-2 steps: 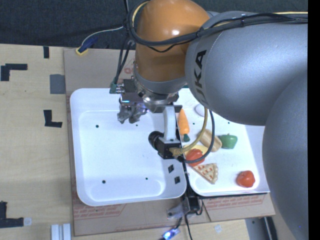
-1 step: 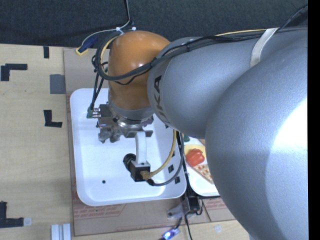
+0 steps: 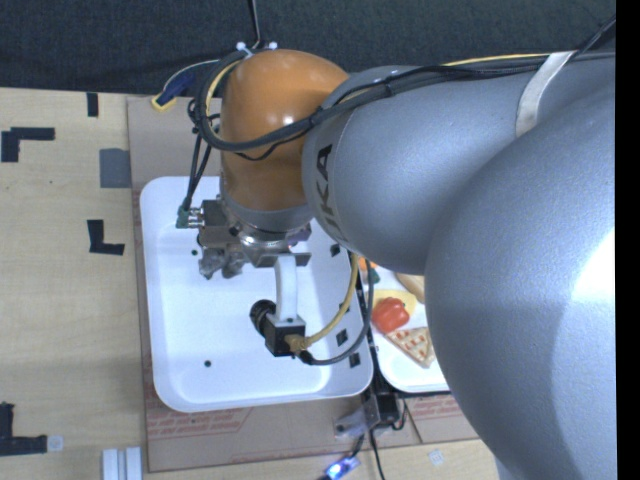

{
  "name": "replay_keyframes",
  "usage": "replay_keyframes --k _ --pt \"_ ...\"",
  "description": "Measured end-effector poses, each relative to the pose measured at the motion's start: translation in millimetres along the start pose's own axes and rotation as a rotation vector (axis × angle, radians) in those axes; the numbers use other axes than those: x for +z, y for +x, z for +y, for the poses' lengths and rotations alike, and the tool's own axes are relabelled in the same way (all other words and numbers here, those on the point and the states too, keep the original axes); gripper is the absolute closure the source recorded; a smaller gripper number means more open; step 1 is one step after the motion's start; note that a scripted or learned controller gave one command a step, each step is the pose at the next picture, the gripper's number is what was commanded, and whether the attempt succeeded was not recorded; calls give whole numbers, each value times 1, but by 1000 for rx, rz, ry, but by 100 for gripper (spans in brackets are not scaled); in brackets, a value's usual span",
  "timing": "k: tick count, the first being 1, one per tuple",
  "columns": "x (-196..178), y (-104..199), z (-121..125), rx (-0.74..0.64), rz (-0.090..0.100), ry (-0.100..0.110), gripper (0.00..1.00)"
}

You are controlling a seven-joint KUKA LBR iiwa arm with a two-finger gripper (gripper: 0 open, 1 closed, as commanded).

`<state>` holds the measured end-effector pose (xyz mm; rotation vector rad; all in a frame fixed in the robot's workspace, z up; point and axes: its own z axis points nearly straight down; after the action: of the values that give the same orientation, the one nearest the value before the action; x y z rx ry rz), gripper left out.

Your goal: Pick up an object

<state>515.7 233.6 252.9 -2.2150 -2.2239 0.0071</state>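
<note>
My gripper (image 3: 215,265) hangs over the left white bin (image 3: 175,368), near its upper middle, under the orange band of the wrist. Its grey fingers point down and left toward the bin floor, and no object shows between them. In the right bin (image 3: 400,376) a red pepper-like item (image 3: 391,314) lies beside a tan waffle-patterned piece (image 3: 413,345) and a pale yellow item (image 3: 412,286). The large grey arm covers most of the right bin.
The bins sit on a cardboard sheet (image 3: 190,430) on a wooden bench (image 3: 60,308) with black tape marks at the left. A small dark speck (image 3: 207,364) lies on the left bin's floor.
</note>
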Motion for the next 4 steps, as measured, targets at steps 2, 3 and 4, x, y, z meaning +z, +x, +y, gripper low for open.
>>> replay_keyframes --k 2,3,4 --pt "-39 -1 6 1 0 -1 100" --pt "-48 0 6 -1 -1 2 100" --pt "-57 0 6 -2 -2 5 100"
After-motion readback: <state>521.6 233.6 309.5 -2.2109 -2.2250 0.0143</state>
